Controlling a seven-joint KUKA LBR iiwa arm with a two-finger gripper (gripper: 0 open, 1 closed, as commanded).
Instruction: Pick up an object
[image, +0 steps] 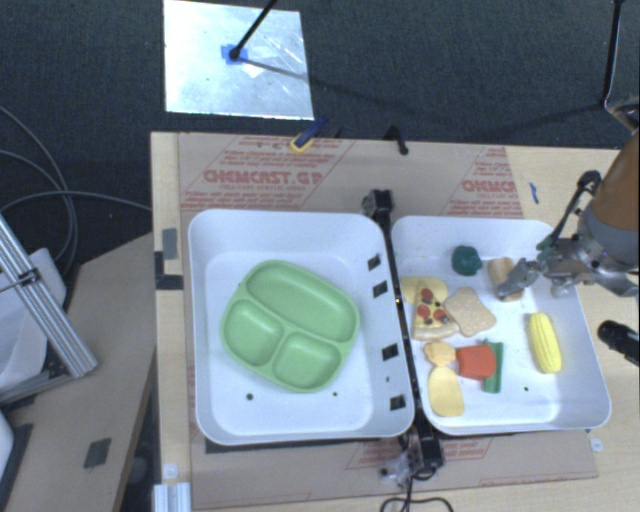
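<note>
A single fixed camera looks down on the worktop (440, 180) from above, at a slant, from a moderate height. Both bins fall within the frame: the left bin (215, 400) sits near the middle, the right bin (585, 385) runs close to the right edge. The worktop's far edge lies toward the top, with dark floor (80, 90) beyond it
</note>
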